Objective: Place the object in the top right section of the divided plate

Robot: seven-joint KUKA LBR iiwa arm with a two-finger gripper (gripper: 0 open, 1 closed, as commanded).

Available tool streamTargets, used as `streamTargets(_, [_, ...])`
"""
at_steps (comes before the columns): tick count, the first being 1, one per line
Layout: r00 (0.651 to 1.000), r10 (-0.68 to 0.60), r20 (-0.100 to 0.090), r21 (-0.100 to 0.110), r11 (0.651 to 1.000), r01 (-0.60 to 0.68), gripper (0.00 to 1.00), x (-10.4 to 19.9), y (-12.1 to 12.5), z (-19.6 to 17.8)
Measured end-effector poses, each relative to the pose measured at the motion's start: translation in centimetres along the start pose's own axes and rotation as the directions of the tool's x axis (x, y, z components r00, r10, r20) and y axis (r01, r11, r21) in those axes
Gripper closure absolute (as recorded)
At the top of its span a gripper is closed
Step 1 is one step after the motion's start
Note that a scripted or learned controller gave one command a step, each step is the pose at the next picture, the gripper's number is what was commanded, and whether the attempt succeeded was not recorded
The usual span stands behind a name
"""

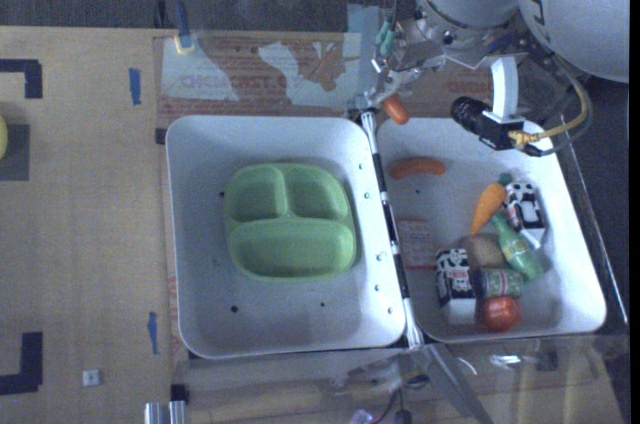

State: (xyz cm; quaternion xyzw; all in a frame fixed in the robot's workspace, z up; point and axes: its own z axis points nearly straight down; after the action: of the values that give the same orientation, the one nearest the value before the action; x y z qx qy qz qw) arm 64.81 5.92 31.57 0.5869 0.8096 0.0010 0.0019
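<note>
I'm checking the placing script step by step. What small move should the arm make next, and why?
Probably carry the gripper left and toward the camera, over the green divided plate: a small orange piece sits at its fingertips above the rim between the bins, while the plate's top right section lies in the left white bin.

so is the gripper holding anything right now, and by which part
Yes, the gripper looks shut on a small orange object, gripped by its upper end; the rest hangs below the fingertips, above the bins' shared top edge.
</note>
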Motion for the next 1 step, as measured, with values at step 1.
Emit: streamTargets(1, [1.0,0.026,-0.001,0.003,1.0,-0.026,1.0,-4.84,-5.55,6.6])
